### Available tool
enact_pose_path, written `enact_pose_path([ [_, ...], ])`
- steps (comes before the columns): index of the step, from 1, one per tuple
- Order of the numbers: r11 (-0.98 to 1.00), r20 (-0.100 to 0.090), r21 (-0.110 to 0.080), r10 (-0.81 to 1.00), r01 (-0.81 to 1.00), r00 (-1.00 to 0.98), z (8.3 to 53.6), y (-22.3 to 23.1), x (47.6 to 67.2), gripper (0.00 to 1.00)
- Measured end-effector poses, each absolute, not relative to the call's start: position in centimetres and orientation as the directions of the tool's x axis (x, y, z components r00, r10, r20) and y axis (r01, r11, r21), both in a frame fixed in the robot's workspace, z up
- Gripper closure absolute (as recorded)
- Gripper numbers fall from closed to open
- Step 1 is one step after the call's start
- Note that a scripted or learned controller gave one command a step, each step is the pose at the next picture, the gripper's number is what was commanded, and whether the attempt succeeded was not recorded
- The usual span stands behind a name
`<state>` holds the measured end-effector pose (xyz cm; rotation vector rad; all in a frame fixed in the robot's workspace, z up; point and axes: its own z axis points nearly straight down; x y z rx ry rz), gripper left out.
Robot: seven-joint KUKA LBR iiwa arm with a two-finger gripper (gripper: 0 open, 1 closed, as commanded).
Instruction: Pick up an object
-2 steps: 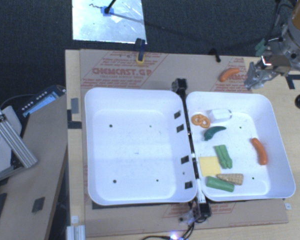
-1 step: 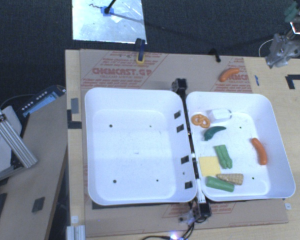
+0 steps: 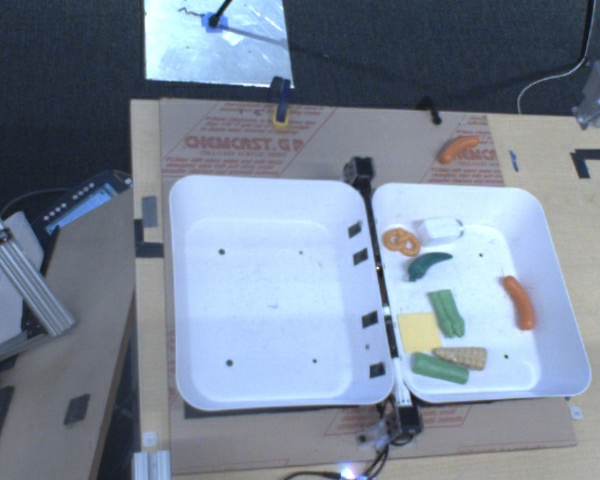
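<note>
The right bin [image 3: 555, 258] holds several toy foods. A pretzel [image 3: 401, 239] lies near its left wall, with a white block [image 3: 439, 229] beside it and a dark green pepper [image 3: 428, 264] just below. A green ridged piece [image 3: 446, 312] lies mid-bin. Toward the front are a yellow cheese square [image 3: 419, 332], a tan corn-like piece [image 3: 461, 356] and a green pickle [image 3: 440, 369]. An orange sausage [image 3: 519, 302] rests by the right wall.
The left bin [image 3: 270, 288] sits beside the right one, joined by black clips along the shared edge [image 3: 372, 278]. Another orange sausage [image 3: 458, 149] lies on the cardboard behind the right bin. A yellow and blue clamp [image 3: 280, 103] stands at the back edge.
</note>
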<state>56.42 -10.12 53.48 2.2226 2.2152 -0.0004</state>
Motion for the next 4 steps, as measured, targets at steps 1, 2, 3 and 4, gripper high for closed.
enact_pose_path([
  [1,0.001,0.002,-0.014,1.000,1.000,-0.001,28.6,-8.8,55.3,1.00],
  [2,0.005,-0.003,0.022,1.000,1.000,-0.005,50.6,-8.0,53.7,1.00],
  [3,0.005,0.000,0.008,1.000,1.000,-0.005,53.8,-6.4,50.0,1.00],
  [4,-0.004,-0.003,0.002,1.000,1.000,0.004,52.3,-13.7,53.5,1.00],
])
